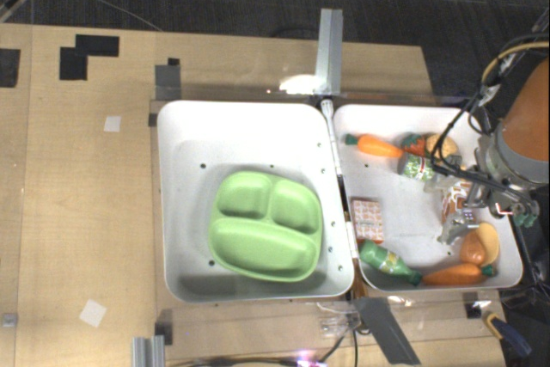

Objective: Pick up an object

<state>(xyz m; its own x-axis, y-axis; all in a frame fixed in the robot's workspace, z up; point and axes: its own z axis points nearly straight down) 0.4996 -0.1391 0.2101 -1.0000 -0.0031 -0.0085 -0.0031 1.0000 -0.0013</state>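
My gripper (456, 226) hangs low over the right part of the right bin (404, 121), reaching in from the right. It sits just above and to the left of an orange-yellow fruit (479, 246), and a red-and-white patterned packet (452, 199) lies partly under it. An orange carrot (379, 147), a green can (418, 168) and a small yellow piece (446, 148) lie along the bin's back. A pink checked card (367, 220) rests near the left wall. A green bottle (388, 260) and a second carrot (451, 275) lie along the front wall.
The left bin (185, 185) holds a green divided plate (266, 224). A metal post (330, 51) stands behind the wall between the bins. Black cables (464, 118) trail from the arm over the right bin's back corner.
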